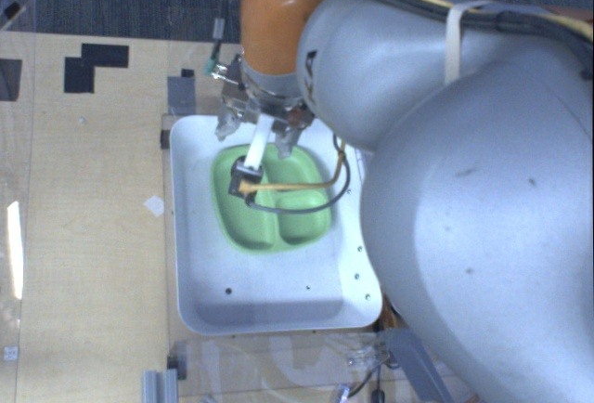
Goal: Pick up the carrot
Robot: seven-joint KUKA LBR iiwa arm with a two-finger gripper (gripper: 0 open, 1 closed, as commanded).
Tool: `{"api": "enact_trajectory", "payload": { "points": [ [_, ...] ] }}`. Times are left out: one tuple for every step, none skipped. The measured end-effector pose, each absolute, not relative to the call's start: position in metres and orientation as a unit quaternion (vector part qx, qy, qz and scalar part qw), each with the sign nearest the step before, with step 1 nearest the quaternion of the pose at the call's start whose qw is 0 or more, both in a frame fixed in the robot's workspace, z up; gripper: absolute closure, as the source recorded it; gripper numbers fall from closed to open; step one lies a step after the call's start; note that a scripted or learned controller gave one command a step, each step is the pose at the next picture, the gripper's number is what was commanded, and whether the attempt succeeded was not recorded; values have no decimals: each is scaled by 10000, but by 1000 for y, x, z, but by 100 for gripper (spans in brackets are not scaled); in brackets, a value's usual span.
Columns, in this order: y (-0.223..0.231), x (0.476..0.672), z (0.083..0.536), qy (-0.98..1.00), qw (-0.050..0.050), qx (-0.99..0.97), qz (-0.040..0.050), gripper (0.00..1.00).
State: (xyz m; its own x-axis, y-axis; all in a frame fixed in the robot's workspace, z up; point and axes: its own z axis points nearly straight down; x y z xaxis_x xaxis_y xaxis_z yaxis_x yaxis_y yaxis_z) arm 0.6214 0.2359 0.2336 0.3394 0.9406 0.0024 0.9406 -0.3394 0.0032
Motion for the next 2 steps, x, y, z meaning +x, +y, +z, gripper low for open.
{"api": "enact_trajectory", "payload": {
  "points": [
    [235, 648, 208, 7853, 11, 6191, 15, 0],
    [183, 658, 105, 8764, 8, 4816, 29, 0]
  ]
}}
